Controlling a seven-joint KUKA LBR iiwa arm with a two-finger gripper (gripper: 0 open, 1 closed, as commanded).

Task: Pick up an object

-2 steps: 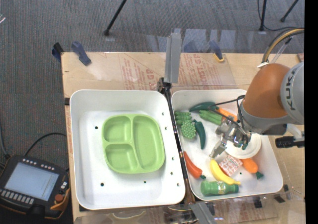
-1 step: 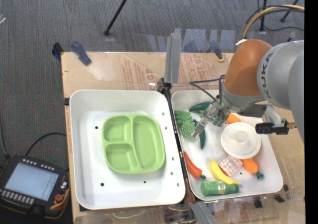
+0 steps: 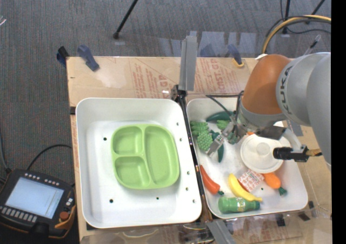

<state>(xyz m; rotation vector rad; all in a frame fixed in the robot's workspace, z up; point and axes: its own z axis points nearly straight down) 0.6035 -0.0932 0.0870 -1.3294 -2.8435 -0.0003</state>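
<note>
The right bin holds several toy foods. My gripper hangs low over its left half, beside a bumpy light green piece and just above a small dark green piece. A dark green pepper lies toward the back of that bin. A white bowl sits just right of the gripper. Nearer the front lie a yellow banana, a red and orange chili, an orange carrot, a red and white packet and a green bottle. Nothing is visibly held.
The left bin holds a light green divided plate. The arm's orange band and grey wrist hang over the right bin's back right part. A grey post stands behind the wall between the bins.
</note>
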